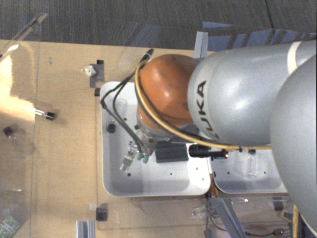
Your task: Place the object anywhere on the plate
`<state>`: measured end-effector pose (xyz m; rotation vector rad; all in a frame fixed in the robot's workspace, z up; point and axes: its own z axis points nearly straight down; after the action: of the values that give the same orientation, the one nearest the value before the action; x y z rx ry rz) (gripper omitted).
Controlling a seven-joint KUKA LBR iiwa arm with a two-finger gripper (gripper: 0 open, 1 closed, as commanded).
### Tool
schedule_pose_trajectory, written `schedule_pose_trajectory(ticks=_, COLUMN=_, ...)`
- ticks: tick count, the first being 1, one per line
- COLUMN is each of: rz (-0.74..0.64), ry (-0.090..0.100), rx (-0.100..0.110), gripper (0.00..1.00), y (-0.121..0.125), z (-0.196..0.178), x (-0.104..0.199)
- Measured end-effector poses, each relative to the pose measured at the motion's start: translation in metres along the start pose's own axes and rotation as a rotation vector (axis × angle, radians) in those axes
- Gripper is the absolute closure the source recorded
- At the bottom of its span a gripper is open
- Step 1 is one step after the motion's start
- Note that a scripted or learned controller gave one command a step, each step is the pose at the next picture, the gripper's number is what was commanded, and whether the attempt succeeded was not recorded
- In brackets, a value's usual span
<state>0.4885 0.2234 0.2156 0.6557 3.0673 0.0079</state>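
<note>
Gripper (130, 159) is down low in the left bin (163, 181), nr its front-left part, insp. Open or shut: can't tell, it's too small and side-on from this cam.

Insp: Anything held?

Me: Nothing I can confirm. There's a small green bit just beside the gripper, prob. part of my tool, not cargo.

Insp: Where's the obj.?

Me: Can't say for sure. One small dark item (110, 128) lies on the left bin's floor nr the left wall, apart from the gripper. A clear, pale thing (251, 165) lies in the right bin (247, 186). Either could be it; I can't tell which.

Insp: And the plate?

Me: Can't locate it. My arm, i.e. the orange band (166, 90) and the grey link, covers much of both bins, so it may sit under there.

Insp: Progress, then?

Me: My judgement: placement not done. No obj. confirmed in the grip, none seen resting on a plate. Looks like the pickup stage at best. Left to do: secure the obj., carry it over, set it down on the plate, release.
</note>
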Motion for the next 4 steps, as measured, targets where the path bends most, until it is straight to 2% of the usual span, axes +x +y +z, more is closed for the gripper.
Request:
schedule_pose_trajectory(ticks=1, rz=0.840, ry=0.002, rx=0.006, gripper=0.00, y=0.009, z=0.099, x=0.007)
schedule_pose_trajectory(ticks=2, rz=-0.008, ry=-0.007, rx=-0.007, gripper=0.00, y=-0.003, z=0.124, x=-0.010)
schedule_pose_trajectory(ticks=3, rz=0.052, ry=-0.003, rx=-0.002, gripper=0.00, y=0.048, z=-0.015, x=-0.076)
schedule_pose_trajectory(ticks=4, rz=0.262, ry=0.002, rx=0.003, gripper=0.00, y=0.018, z=0.108, x=-0.013)
